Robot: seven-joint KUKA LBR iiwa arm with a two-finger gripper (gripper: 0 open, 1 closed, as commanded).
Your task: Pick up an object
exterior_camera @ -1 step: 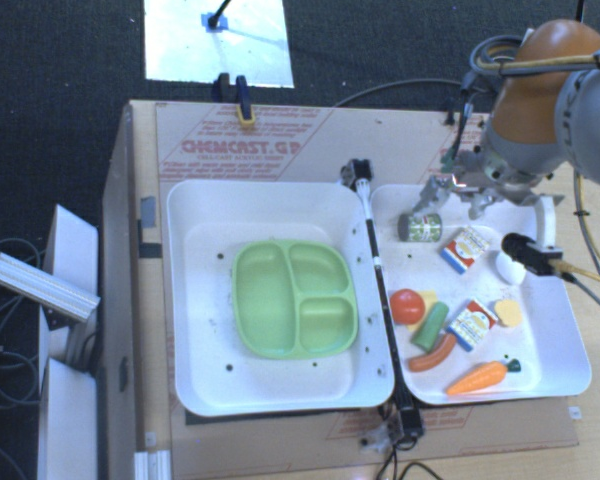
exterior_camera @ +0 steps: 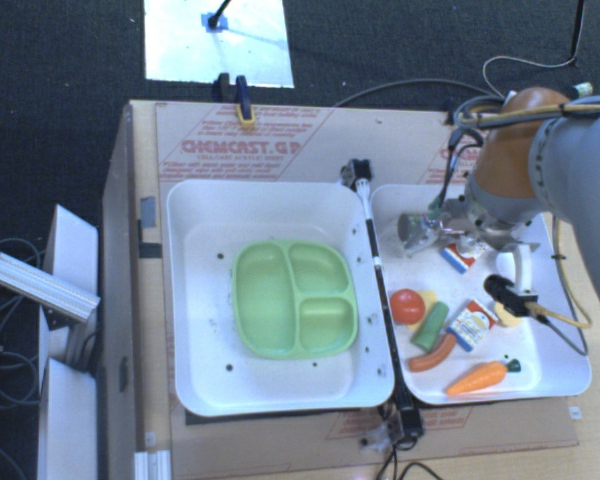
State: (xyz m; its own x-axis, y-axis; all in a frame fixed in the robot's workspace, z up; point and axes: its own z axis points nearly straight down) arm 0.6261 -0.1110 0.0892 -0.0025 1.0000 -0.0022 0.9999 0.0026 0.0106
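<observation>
The two shallow white plastic bins look smooth and slightly glossy, the light-green compartmented plastic plate has a soft satin sheen, the red plastic toy tomato and orange plastic toy carrot appear glossy, and the brown printed protective film on the bench sheet looks matt.

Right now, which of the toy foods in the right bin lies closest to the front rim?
The orange carrot with the green stem. It lies nearest the front rim of the right bin, in front of the sausage, tomato and small carton.

R bin crowded: toys bunched centre; L bin's green plate has clear approach
</observation>
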